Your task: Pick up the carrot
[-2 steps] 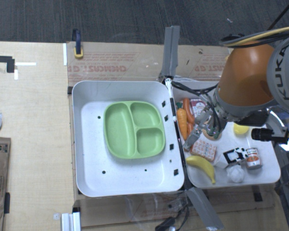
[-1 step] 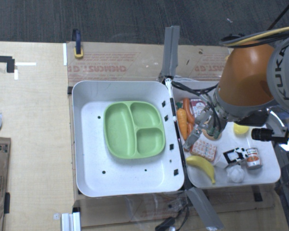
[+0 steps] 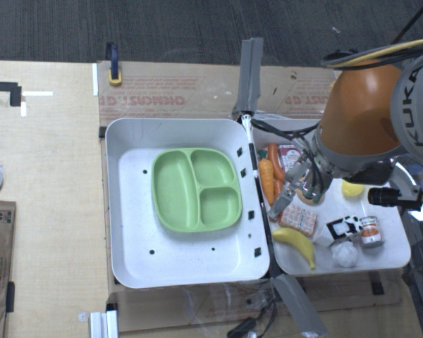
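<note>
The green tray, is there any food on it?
No, the green tray lies bare in the left bin; the carrot sits in the right bin.

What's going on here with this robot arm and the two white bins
A grey and orange robot arm reaches in over the right bin, its hand low beside the carrot, which lies along that bin's left wall. Nothing is visibly lifted yet; the carrot looks to be resting in the bin. Around it sit a banana, a packaged snack, a small can and a yellow item. The left bin holds a green divided plate.
</note>
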`<state>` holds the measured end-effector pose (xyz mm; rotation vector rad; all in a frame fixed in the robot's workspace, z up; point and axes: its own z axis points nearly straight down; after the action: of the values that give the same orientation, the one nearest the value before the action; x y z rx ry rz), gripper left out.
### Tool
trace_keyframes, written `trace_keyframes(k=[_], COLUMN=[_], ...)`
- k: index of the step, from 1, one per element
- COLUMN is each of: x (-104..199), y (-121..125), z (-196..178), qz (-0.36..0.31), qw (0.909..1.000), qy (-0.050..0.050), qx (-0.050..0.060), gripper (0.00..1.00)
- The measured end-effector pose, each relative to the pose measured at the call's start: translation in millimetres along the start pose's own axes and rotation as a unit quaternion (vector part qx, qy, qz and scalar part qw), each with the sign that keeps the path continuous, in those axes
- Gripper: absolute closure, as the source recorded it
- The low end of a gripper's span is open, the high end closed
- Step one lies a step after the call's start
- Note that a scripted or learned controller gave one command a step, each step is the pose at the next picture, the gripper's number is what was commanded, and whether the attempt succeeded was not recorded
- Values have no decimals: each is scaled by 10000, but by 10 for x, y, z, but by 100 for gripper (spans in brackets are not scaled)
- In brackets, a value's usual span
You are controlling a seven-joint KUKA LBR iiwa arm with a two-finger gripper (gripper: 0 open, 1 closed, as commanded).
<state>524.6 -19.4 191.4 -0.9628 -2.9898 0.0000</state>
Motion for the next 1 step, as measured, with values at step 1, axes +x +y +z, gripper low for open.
trace_keyframes(k=[1], x=[-132], y=[115], z=[5], qz=[1520], qw=[9884], qy=[-3], qx=[3], gripper=[0])
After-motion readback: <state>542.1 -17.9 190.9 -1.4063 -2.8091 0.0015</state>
